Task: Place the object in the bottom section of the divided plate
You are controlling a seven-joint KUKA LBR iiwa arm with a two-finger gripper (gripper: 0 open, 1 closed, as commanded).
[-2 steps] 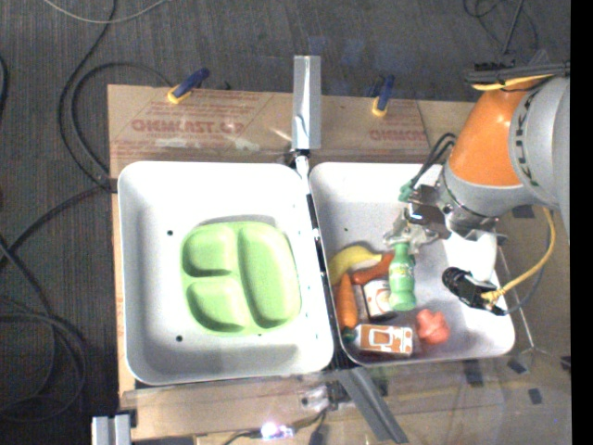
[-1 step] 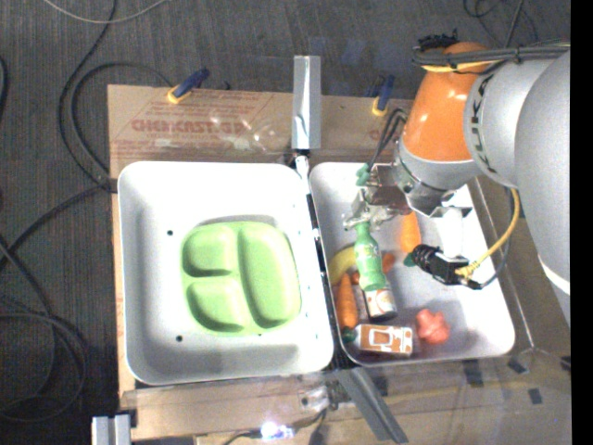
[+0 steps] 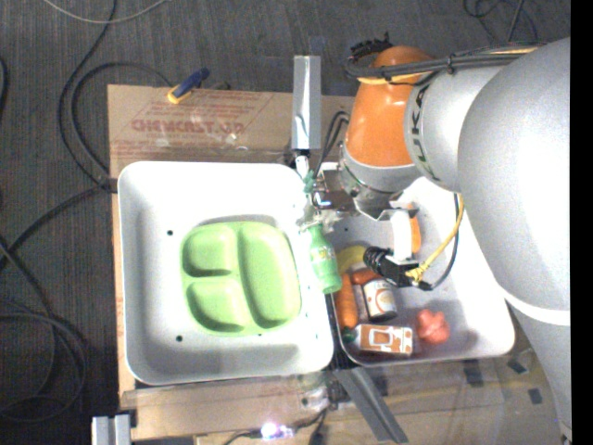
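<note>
One green divided plate (image 3: pixel 243 274), two white bins (image 3: pixel 148 202), one green bottle (image 3: pixel 323 262)

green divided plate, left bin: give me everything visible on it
The divided plate is light green, glossy like plastic, a rounded square with three sections set off by raised ridges: two smaller ones on the view's left, one long one on the right. It lies flat, slightly rotated, in the middle of the left bin. Its sections hold nothing. A green bottle sits just past its right edge, apart.
</note>
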